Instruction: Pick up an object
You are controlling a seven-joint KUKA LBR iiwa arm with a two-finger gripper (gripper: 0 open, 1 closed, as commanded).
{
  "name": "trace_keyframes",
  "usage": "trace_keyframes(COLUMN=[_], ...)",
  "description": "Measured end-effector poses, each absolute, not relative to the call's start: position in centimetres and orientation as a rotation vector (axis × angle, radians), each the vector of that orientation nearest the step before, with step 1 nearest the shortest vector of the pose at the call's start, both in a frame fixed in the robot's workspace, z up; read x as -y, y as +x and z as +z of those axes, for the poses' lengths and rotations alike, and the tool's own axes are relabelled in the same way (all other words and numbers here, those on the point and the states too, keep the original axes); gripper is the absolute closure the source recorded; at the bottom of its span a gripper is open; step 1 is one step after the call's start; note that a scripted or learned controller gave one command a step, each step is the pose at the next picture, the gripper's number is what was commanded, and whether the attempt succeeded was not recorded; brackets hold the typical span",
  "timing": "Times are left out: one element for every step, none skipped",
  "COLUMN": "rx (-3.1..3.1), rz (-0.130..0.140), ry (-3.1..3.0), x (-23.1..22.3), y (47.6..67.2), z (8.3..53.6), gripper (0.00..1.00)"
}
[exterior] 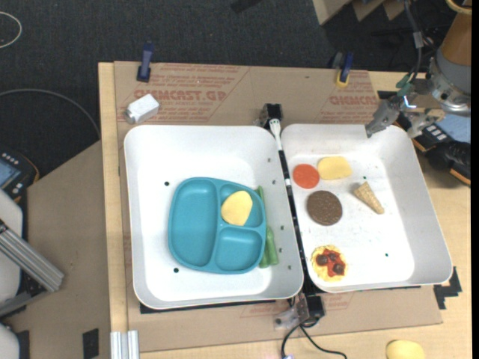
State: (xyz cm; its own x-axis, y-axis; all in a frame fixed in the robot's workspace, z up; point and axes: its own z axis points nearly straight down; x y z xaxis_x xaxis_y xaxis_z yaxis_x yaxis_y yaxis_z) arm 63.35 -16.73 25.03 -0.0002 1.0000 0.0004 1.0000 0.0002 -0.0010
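The right bin (419, 200) holds a red disc (305, 176), a pale yellow piece (334, 167), a dark brown round patty (325, 208), a tan cone (368, 197) and a small yellow slice with red topping (329, 262). In the left bin (150, 200) lies a teal divided tray (198, 226) with a yellow lemon-like piece (237, 208) in its upper right compartment. A green strip (267, 238) lies along the tray's right side. My gripper (391, 113) hovers over the right bin's far edge, up and right of the yellow piece, with nothing seen in it.
A black bracket (272, 115) sits between the bins at the back. Blue clamps (145, 57) (344, 69) hold the cardboard base. A white block (142, 108) lies behind the left bin. A yellow object (404, 349) lies off the bench at the front right.
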Motion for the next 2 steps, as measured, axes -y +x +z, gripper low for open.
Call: trace_keyframes(rx=[2.232,2.24], rz=[-0.011,-0.02], ry=[-2.227,-2.23], x=[15.4,12.8], y=[60.4,58.7], z=[36.4,51.8], gripper=[0.0,0.0])
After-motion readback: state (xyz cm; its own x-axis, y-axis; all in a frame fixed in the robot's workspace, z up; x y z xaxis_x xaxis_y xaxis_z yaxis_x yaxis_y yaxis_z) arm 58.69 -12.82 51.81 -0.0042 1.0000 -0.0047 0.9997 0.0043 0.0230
